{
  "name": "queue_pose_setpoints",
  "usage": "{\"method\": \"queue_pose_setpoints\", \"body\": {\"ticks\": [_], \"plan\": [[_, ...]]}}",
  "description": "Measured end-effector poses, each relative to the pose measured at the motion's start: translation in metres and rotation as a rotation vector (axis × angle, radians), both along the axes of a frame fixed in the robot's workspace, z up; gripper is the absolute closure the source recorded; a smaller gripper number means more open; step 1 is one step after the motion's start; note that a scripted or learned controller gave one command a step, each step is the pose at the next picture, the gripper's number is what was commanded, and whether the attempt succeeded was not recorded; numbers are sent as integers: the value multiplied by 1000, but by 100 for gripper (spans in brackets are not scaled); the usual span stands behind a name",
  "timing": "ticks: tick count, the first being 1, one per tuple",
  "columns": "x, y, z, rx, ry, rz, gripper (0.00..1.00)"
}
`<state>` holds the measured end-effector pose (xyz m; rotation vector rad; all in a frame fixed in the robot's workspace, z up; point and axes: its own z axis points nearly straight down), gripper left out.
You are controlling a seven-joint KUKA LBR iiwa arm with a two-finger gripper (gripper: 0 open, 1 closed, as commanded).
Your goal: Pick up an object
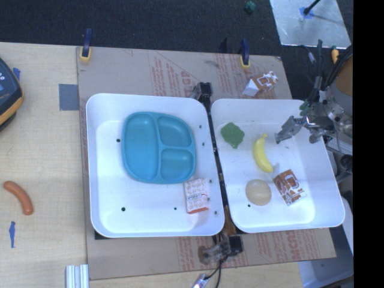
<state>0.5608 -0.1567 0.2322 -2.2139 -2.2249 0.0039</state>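
The gripper [300, 131] hangs over the upper right part of the right bin [240, 218], its two fingers spread apart with nothing between them. Within that bin, a yellow banana [261, 154] lies just left of and below the jaws, a green broccoli piece [232, 134] sits farther left, and a round beige bun [258, 192] and a small brown-and-white packet [289, 186] rest lower down, well apart from the fingers. The left bin [102, 215], far to the left of the jaws, holds a blue divided plate [158, 147] and a red-and-white packet [196, 195] beside the plate's lower right corner.
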Motion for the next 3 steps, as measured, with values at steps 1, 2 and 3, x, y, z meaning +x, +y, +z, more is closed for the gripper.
{"method": "queue_pose_setpoints", "body": {"ticks": [1,2,3], "plan": [[30,25,-141,-1,3,1,0],[31,24,-130,-3,1,3,100],[69,116,-39,2,-3,0,100]]}}
